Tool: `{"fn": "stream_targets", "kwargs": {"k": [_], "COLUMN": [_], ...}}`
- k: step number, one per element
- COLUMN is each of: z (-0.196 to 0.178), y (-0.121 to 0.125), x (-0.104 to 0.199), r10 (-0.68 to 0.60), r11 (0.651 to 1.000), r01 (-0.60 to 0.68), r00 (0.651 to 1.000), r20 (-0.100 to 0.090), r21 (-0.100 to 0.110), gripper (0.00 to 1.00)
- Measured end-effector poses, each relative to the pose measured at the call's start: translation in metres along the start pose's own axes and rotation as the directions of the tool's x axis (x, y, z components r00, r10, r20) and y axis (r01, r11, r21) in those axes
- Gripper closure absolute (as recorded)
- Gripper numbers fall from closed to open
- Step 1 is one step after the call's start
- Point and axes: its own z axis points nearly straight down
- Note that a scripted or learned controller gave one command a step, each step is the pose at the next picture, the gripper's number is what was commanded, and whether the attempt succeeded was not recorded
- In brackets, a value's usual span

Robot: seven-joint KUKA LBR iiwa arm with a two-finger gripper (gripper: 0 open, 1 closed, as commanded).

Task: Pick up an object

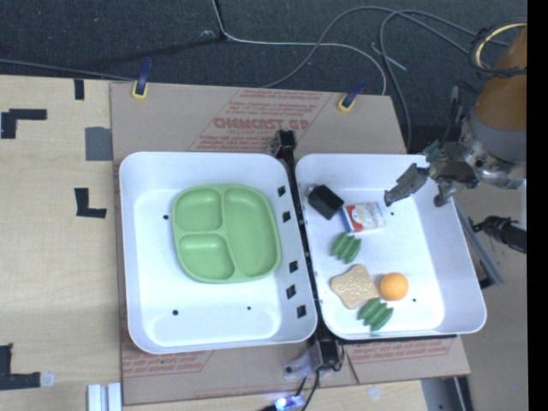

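Tool (421, 187) hangs spread and empty over the right bin's (445, 255) far right corner — approach step, I judge — so the next move calls for descending onto the small carton (363, 217) near the bin's far edge.

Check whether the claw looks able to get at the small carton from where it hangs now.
Probably yes. The claw hangs open over the right bin, just right of the carton. Nothing lies between them, though the black block sits close on the carton's far side.
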Motion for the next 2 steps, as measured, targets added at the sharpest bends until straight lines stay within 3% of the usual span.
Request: {"fn": "stream_targets", "kwargs": {"k": [1,2], "z": [-0.006,0.048], "y": [0.002,-0.007], "x": [0.0,0.007], "r10": [-0.003,-0.003], "r11": [1.0,1.0], "r01": [0.003,0.003], "r00": [1.0,1.0], "r20": [0.002,0.001], "r21": [-0.01,-0.006], "gripper": [0.0,0.0]}}
